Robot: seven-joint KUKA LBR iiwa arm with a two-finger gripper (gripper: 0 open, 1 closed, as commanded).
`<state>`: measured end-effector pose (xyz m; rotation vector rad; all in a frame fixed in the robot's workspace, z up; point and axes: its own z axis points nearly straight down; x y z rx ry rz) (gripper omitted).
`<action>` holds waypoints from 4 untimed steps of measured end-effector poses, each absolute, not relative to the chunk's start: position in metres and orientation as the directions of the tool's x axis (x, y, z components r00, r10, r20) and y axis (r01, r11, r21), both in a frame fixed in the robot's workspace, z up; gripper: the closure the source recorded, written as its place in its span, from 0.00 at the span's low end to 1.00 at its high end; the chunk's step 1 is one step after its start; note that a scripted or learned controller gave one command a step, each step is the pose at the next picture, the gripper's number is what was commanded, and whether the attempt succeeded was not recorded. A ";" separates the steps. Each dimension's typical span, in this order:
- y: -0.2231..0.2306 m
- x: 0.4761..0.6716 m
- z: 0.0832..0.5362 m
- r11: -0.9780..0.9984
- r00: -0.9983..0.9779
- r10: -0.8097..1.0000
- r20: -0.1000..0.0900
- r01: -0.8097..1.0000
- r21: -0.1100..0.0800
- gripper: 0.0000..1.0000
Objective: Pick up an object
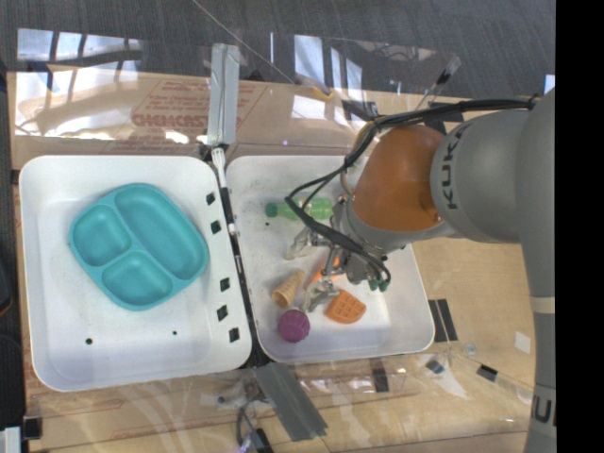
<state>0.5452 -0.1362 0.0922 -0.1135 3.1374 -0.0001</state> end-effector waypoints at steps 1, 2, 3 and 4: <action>-0.134 0.547 0.102 0.997 -0.997 -0.082 -0.004 -0.082 0.000 1.00; -0.132 0.548 0.113 0.996 -0.996 -0.091 -0.007 -0.091 -0.001 1.00; -0.088 0.482 0.193 0.981 -0.981 0.196 -0.001 0.196 0.000 1.00; -0.021 0.484 0.196 0.996 -0.996 0.092 0.002 0.092 0.001 1.00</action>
